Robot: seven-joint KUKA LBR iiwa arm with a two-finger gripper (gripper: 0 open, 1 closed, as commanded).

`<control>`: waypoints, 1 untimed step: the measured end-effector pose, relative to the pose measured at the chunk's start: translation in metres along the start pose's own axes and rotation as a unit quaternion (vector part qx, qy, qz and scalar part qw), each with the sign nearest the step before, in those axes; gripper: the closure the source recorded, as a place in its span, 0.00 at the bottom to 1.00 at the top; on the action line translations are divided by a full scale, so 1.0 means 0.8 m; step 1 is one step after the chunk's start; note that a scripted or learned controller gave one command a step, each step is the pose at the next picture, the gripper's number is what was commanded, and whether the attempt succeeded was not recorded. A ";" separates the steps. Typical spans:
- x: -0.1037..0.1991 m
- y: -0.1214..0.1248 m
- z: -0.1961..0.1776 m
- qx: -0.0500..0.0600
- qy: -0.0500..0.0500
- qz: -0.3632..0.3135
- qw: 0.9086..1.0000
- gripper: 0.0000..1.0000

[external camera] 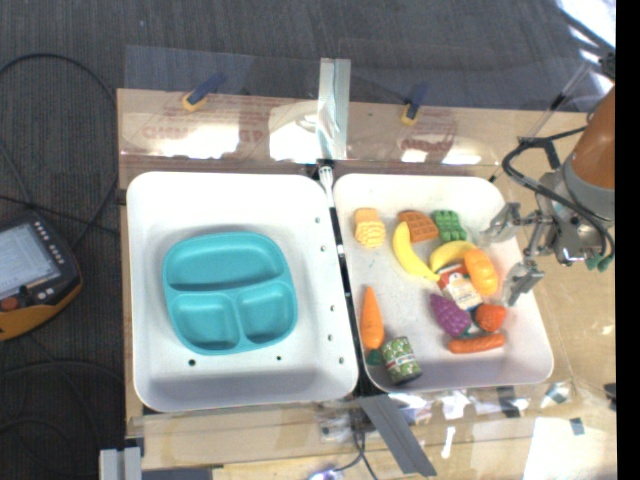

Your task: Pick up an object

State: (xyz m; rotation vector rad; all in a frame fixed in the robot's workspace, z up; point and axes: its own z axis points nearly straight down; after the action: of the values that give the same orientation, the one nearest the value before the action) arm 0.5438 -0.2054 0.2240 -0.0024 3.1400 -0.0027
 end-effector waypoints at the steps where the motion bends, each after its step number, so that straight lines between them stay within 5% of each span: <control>1: 0.020 0.008 0.148 0.004 -0.010 -0.097 0.995 0.00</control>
State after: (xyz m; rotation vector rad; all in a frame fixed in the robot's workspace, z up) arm 0.5277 -0.1993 0.1052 -0.3044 3.1058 -0.0149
